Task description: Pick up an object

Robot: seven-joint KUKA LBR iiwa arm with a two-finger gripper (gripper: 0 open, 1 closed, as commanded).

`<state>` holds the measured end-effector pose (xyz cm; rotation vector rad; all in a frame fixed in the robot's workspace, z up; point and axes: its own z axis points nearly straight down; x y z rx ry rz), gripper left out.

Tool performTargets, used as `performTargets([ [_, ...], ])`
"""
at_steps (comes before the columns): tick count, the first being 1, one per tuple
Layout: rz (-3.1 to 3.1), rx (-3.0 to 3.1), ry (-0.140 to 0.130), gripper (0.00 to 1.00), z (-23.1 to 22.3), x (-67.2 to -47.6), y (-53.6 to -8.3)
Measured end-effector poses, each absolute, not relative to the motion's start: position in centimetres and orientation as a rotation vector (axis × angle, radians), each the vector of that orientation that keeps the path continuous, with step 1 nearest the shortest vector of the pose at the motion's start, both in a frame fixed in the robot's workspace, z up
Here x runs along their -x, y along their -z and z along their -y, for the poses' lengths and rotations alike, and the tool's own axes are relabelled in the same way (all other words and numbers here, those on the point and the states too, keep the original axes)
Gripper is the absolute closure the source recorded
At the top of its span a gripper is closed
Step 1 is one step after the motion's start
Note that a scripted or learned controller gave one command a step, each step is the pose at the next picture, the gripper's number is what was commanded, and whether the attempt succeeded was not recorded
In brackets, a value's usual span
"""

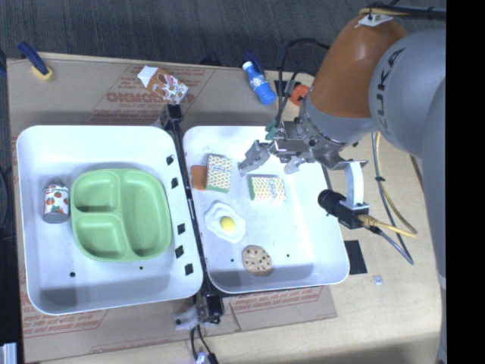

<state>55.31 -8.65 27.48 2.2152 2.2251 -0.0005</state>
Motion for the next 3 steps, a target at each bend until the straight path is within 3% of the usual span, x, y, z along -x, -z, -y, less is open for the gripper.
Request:
performTargets([
  [1, -2.231, -2.218, 0.006, 0.00, 9.5, -53.0, -16.7],
  [2, -2.230, -2.216, 0.000, 0.00, 3.9, -57.8, -19.2],
  [3, -2.225, -2.215, 0.000, 0.00, 8.3, -56.4, -28.0],
])
